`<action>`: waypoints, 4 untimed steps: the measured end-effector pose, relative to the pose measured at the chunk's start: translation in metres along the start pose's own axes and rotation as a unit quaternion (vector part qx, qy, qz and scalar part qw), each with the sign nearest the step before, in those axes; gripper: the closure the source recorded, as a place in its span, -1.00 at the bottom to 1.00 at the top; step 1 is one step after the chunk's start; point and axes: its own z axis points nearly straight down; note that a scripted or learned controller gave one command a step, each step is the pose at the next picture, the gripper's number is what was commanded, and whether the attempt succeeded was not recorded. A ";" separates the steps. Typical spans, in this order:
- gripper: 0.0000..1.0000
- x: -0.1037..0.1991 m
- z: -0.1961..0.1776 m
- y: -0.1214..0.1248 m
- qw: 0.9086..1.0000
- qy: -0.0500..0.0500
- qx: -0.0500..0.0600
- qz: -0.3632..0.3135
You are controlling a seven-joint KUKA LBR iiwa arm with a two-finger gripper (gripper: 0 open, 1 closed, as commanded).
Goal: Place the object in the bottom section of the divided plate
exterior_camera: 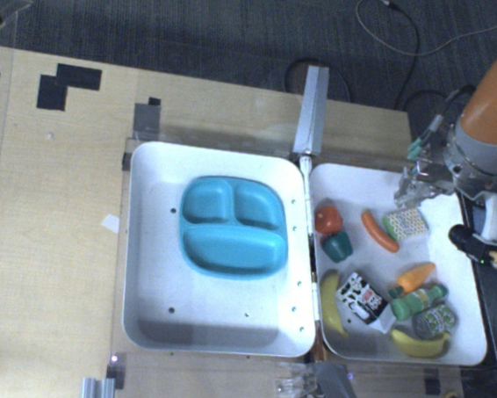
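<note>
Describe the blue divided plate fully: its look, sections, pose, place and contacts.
The divided plate is light blue and looks like smooth plastic, a rounded rectangle. It has two small sections along the top and one wide section along the bottom; all three hold nothing. It lies flat, near the middle of the left bin, touching only the bin floor.

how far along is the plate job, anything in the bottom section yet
Nothing looks done: the blue divided plate in the left bin has nothing in its bottom section. The gripper is over the right bin, above the mesh-patterned item. Picking and placing remain.
</note>
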 end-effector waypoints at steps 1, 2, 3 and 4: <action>1.00 0.046 -0.120 0.041 1.000 0.001 -0.001 -0.019; 1.00 0.108 0.017 -0.052 1.000 0.002 0.001 -0.013; 1.00 0.171 0.041 -0.027 0.999 0.002 0.001 -0.048; 1.00 0.217 -0.049 0.003 0.989 0.002 -0.001 -0.147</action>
